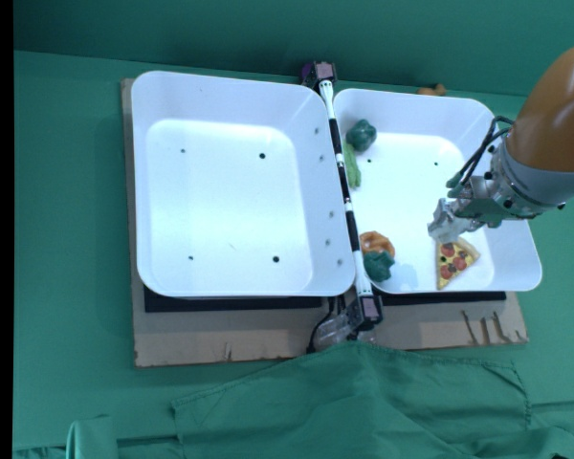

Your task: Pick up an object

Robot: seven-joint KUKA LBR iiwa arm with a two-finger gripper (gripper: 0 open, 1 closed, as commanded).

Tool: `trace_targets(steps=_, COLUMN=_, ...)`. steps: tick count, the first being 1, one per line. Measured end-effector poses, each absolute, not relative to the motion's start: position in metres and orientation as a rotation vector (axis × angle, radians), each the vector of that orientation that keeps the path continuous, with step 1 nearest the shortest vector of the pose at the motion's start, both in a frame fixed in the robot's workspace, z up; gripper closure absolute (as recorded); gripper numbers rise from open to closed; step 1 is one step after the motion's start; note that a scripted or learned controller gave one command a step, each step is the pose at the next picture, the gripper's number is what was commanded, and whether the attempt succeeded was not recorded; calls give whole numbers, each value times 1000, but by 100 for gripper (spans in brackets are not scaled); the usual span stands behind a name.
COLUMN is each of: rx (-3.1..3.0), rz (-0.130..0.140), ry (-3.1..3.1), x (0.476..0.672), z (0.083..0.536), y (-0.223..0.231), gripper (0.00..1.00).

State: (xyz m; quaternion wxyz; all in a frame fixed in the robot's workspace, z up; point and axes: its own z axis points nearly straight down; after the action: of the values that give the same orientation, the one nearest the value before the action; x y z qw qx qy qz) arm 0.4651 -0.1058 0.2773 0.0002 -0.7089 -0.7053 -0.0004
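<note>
In the right bin lie a pizza slice toy near the front right, an orange and dark green toy at the front left, a dark green broccoli-like toy at the back left, and a light green strip beside it. My gripper hangs over the right bin's right side, just above and behind the pizza slice. Nothing shows between its fingers.
The left bin stands beside the right one, a black and white divider rail between them. Both rest on a cardboard sheet. Green cloth bunches up in front. A small orange object lies behind the right bin.
</note>
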Motion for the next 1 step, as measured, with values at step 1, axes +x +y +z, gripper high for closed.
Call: trace_targets(steps=1, rx=-2221, rz=-10, ry=-2231, x=549, z=282, y=-53, gripper=100)
